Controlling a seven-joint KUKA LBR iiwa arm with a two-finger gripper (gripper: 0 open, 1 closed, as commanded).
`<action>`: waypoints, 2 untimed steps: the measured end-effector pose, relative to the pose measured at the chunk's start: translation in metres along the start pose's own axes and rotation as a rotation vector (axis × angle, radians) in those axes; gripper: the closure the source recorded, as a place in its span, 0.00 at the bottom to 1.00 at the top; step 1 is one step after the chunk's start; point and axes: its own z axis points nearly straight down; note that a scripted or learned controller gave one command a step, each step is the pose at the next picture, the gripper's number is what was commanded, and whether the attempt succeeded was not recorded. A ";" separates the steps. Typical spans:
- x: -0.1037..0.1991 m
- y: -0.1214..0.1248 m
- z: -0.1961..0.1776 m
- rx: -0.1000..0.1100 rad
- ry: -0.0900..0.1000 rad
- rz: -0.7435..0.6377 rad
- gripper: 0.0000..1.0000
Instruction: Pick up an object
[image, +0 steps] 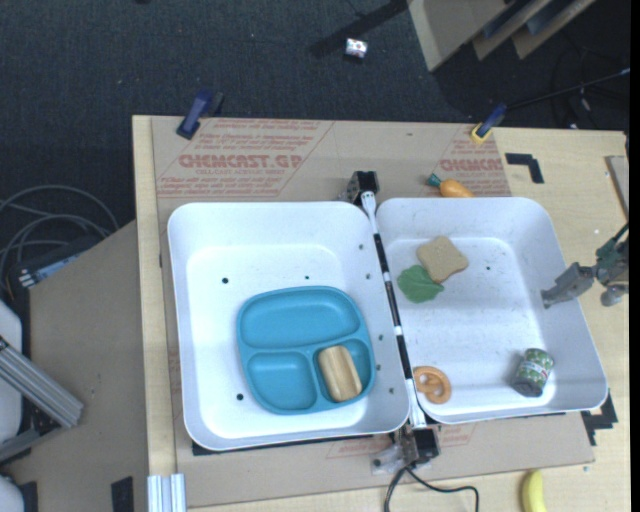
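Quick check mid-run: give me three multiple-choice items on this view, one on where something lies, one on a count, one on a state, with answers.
1. Where does the bread roll lie?
A. In the blue tray's lower right compartment
B. In the right bin
C. On the bench

2. How many things lie in the right bin?
A. Two
B. Four
C. Six

3. How does the gripper stand?
A. Closed on the can
B. Closed on the pretzel
C. Over the right bin's right rim, nothing between its fingers

Answers:
1 A, the roll sits in that tray compartment in the left bin.
2 B: toast, green leaf, pretzel, can.
3 C, the can and pretzel lie apart from it.
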 end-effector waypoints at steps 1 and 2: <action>-0.013 -0.007 0.160 0.002 0.004 -0.001 0.00; -0.007 -0.007 0.045 0.000 0.000 0.000 0.00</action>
